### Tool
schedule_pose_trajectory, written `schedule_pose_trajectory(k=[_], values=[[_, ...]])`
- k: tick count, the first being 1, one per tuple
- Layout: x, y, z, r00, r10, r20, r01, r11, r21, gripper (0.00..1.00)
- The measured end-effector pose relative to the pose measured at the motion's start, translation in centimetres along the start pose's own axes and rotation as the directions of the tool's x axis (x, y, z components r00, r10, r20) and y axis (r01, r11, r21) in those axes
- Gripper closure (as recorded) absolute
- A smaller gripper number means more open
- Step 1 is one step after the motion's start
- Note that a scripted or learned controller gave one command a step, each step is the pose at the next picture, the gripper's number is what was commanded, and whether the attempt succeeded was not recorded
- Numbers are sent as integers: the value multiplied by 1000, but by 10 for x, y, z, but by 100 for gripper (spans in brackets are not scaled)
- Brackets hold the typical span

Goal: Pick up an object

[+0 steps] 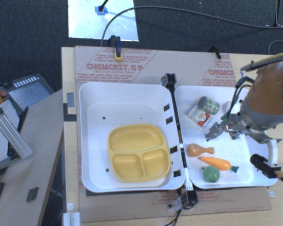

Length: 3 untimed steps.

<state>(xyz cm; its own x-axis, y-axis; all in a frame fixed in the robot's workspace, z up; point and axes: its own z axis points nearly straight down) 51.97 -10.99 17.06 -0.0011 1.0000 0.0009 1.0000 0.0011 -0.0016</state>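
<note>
**Arm over the right bin, nothing in its grasp**

While I watch from the overhead camera, I see the arm [269, 95] reaching in from the right, its orange band sitting above the right bin [188, 95]. Its gripper [217, 130] hangs over the middle of that bin, fingers pointing left — from this angle I cannot tell whether the jaws are apart or together, and I see no object between them.

Four things lie in the right bin. A small can [203, 111] with a red, white and green label lies on its side toward the back, just up and left of the gripper tip. A toy chicken drumstick [200, 149] lies nearer the front, just below the gripper and apart from it. Just in front of the drumstick lies an orange carrot [218, 163] with its green end pointing right. A green ball-like object [211, 174] sits at the front wall, just beside the carrot — whether they touch I cannot make out.

In the left bin [92, 126] rests a yellow divided plate [137, 152] with three compartments, set toward the front right corner.

Both bins stand on a cardboard sheet [146, 62] with red lettering, a black clamp [170, 79] at the back between them.
</note>
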Motion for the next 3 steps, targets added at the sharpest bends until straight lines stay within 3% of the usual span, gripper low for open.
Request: schedule_pose_trajectory(k=[1,2,3], values=[[-6,-7,47,1000,1,0,-1,1000,2,0],[-6,-5,34,1000,-1,1,1,1000,-4,100],[-6,-6,-9,1000,-2,2,2,1000,-7,100]])
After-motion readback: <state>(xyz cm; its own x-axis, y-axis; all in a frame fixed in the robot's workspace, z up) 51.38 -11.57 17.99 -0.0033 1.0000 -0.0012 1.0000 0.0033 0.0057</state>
